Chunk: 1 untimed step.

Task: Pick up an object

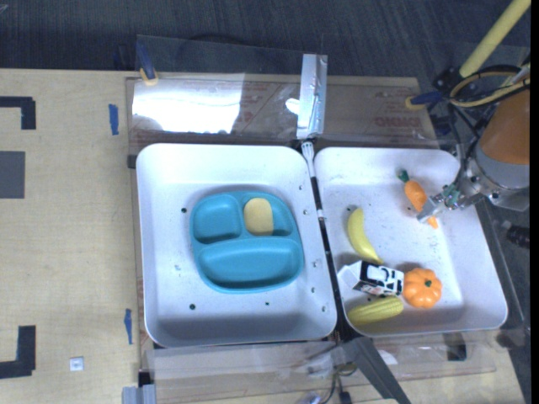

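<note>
Carrot (414,195) lay near the right bin's (472,310) far edge, touching the hand (438,205), whose state I could not tell. Banana (362,236), pumpkin (422,287) and corn (376,310) lay nearer the front

arm (509,141): cut off by the right edge, only the orange band and wrist in view
gripper (440,204): small and blurred, finger gap unreadable
carrot (415,196): lower end merges with the gripper tip, contact unclear
black-and-white item (379,279): too small to identify, partly overlaps the corn (376,310)
yellow pole (498,25): cut off at the top right corner
</note>
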{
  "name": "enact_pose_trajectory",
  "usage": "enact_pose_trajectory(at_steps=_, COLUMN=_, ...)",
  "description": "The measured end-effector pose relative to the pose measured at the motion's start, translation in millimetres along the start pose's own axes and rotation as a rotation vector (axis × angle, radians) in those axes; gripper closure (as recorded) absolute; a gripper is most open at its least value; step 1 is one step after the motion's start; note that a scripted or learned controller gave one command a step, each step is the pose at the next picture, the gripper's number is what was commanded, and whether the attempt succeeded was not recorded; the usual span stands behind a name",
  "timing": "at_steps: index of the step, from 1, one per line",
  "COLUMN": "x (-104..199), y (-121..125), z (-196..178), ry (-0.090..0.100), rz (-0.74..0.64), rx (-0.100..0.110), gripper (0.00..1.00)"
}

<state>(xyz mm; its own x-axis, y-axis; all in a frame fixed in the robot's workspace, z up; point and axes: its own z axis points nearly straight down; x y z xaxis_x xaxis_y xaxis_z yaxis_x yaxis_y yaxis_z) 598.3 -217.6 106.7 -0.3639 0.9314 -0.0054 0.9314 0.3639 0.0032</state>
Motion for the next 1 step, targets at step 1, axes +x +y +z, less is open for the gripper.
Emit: enact_pose_trajectory(at_steps=1, x=27.2, y=44.0, z=-98.5, ry=-0.001, rz=0.074, rx=-0.008, gripper=1.00)
